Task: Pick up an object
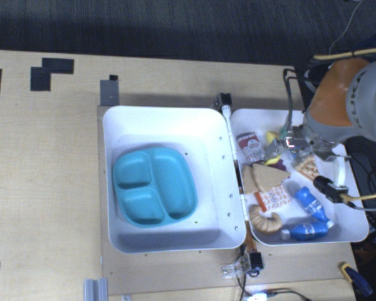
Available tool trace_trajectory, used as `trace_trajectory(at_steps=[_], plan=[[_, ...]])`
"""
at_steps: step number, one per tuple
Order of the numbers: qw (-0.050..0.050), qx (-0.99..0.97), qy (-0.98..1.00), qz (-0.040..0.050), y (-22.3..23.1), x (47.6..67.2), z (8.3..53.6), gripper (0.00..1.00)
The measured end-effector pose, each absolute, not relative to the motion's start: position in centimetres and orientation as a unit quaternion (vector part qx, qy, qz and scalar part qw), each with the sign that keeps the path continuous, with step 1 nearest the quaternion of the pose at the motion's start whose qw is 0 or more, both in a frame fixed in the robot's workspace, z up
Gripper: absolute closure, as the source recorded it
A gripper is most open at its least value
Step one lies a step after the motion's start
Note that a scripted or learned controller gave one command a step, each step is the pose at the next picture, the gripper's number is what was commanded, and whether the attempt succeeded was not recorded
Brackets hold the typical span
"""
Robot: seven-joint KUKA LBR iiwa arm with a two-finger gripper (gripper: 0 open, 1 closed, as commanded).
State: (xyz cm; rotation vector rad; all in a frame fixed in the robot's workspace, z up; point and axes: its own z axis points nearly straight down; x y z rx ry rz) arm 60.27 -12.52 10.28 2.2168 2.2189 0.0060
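Pale wood bench (44, 168), dark floor beyond; two white bins side by side. Left bin (169, 121) bearing a teal divided plate (154, 185). Right bin (357, 227) cluttered: red-and-white packet (274, 199), tan wedge (267, 177), brown ring-shaped piece (265, 219), two blue bottles (311, 204), dark wrapper (250, 147). Gripper (292, 140) low over the far part of right bin, arm entering from the right. Jaw state: cannot tell, wrist hiding the tips. Nothing seen held. Nearest candidates just toward the camera and slightly left of gripper: tan wedge, then packet, long axis running roughly left-right. Probable next: short shift toward the near side, then descent.
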Motion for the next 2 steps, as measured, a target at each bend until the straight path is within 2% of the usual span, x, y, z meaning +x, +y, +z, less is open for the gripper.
trace_trajectory(at_steps=[1,2], plan=[[0.001,0.706,0.708,0.0018,-12.6,60.3,11.1,1.0],[0.0,0.705,0.709,0.0008,-5.4,58.3,21.0,1.0]])
